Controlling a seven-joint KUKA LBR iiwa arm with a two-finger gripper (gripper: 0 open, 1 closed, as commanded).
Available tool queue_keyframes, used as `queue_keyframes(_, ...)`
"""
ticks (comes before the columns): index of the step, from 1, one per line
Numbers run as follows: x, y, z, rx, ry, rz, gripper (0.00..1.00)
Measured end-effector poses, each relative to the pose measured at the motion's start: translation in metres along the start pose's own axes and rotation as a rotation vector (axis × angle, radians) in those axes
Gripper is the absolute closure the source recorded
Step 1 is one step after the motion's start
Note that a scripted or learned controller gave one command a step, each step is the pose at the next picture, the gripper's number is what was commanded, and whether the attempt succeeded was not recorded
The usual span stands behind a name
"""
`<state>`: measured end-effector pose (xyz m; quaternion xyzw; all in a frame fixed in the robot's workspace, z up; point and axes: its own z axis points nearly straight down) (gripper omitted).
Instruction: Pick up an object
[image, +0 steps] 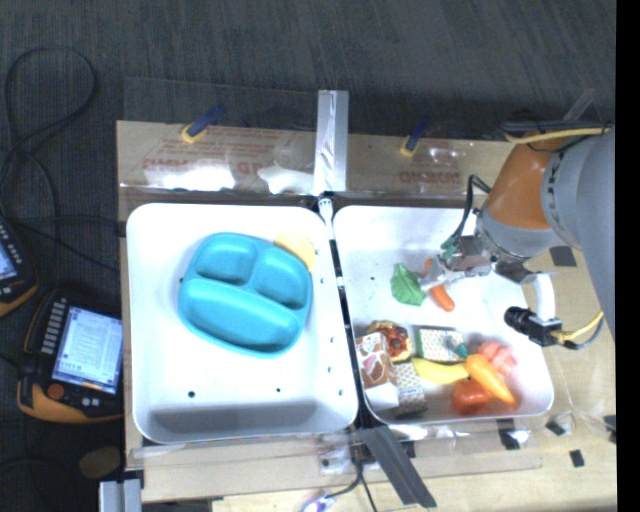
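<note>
My gripper (452, 264) hangs low over the upper middle of the right bin (500, 222), reaching in from the right under the grey arm with its orange band (520, 195). Just below and left of it lie a small orange carrot piece (441, 296) and a green leafy toy (406, 286). Along the front of the bin sits a heap of toy food: a banana (440, 371), a larger carrot (490, 377), a red tomato (466, 397) and patterned small boxes (380, 358).
The left bin (160, 400) holds a blue divided tray (245, 290) and a yellow piece (297, 247) at the tray's far right corner. A metal divider strip (340, 290) separates the bins. A black cable and fitting (530, 322) hang by the right bin's right wall.
</note>
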<state>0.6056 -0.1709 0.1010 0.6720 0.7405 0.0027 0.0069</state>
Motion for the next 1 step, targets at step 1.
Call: queue_keyframes(1,0.0903,0.0505,-0.0901,0.015,0.004,0.101,1.0)
